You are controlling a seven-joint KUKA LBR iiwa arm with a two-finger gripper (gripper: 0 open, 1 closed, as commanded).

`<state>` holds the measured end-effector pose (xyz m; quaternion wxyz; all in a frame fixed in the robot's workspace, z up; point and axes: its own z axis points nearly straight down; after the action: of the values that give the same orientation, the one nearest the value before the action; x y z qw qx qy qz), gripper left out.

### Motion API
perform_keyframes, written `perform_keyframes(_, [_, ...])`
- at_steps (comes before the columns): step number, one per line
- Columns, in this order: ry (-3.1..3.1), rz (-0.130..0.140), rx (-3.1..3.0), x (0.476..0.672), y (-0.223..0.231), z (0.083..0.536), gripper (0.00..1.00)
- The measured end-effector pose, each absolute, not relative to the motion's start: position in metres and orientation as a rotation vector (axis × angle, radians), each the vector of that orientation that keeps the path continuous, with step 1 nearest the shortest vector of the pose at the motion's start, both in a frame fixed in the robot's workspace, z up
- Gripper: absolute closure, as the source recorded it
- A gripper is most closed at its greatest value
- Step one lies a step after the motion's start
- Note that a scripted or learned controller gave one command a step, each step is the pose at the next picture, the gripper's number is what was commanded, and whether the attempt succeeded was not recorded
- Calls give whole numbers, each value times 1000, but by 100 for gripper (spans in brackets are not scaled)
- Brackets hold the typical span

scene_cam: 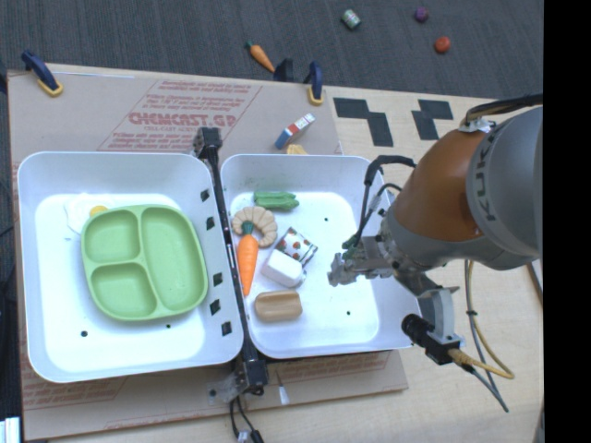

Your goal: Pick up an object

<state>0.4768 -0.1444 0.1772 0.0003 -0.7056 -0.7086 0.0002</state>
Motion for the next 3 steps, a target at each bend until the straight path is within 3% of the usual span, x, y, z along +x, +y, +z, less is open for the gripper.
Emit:
perform_keyframes(1, [-2231, -1, -2217, 500, -169, 284, 100])
perform_keyframes(2, [-2224, 4, -2214, 519, -211, 194, 100])
perform_keyframes(3, [-2229, 0, -2216, 657, -210, 196, 100])
